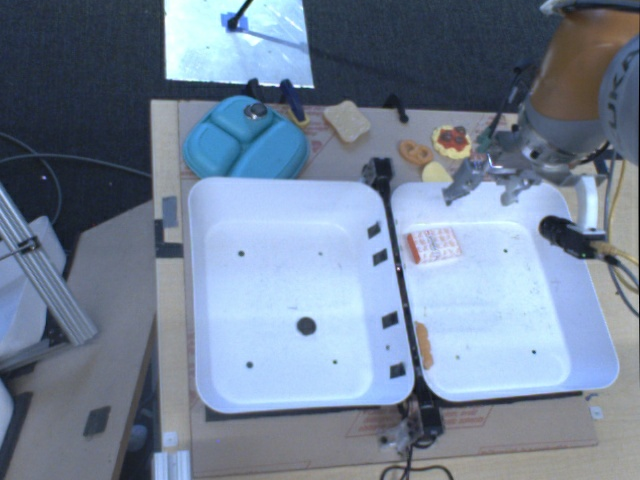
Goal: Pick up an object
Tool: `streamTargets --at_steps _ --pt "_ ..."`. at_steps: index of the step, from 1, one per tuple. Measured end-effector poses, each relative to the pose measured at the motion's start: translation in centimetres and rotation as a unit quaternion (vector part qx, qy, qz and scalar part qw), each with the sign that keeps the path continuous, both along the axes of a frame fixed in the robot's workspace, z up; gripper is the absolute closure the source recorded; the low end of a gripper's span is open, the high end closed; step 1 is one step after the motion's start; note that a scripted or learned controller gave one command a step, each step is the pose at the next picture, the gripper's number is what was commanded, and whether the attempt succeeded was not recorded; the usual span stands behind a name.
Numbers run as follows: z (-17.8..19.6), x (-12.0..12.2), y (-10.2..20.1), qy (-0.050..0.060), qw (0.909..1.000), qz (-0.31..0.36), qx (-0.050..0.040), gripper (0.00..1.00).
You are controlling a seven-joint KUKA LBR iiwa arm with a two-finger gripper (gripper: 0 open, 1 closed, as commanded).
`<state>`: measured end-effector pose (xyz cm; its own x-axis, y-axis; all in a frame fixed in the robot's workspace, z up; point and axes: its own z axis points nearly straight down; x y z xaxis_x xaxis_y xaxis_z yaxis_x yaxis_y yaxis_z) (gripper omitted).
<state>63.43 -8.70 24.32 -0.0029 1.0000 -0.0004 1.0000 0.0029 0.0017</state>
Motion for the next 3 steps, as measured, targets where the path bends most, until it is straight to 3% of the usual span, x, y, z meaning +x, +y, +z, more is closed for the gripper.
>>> streamTargets --at_steps 1,2,3 --pt "-1.1 3.3 -12.6 -0.003 1.0 -0.003 -0.0023 0.0" --pt "-15.1 -0.1 0.4 0.006 1.0 0.005 0.0034 0.0" --pt "-15.7 3.7 -4.2 -0.003 1.0 -0.001 -0.0003 0.0"
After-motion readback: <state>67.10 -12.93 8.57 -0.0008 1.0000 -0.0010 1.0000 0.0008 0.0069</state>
